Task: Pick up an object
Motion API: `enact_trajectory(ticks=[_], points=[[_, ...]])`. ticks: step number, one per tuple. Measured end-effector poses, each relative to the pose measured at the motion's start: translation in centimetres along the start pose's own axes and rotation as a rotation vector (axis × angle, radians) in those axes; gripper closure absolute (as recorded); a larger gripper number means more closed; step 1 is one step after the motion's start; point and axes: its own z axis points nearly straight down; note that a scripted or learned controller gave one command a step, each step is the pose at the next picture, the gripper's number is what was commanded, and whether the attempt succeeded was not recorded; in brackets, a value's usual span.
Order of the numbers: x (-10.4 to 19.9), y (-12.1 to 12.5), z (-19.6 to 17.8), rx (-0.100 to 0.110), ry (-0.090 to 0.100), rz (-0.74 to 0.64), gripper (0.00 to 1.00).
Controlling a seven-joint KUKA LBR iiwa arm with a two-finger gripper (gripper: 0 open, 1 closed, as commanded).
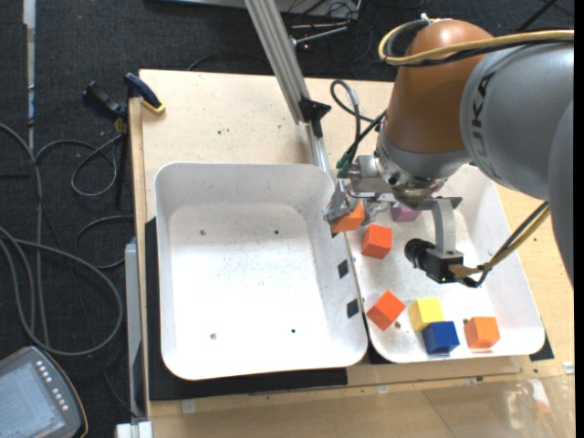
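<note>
Front row: you have a blue cube (441,337) nearest you in the right bin (511,235), touching a yellow cube (424,312), with orange cubes on either side (385,308) (481,332)
Claw (348,213): you see it low at the right bin's left wall, clamped on a small orange block (349,220)
Nearby: another orange cube (376,241) sits just right of the claw
Left bin (239,267): white, on the counter (219,121)

Reaching in from the right, grey arm (525,108) bent low, orange band tipped forward, end effector (345,213) angled down and leftward, clamped on something orange.
</note>
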Motion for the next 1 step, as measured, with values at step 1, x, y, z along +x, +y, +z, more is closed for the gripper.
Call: enact_trajectory(ticks=[1], points=[[5.22,-1.60,1.22,0.001,-0.001,0.001,1.00]])
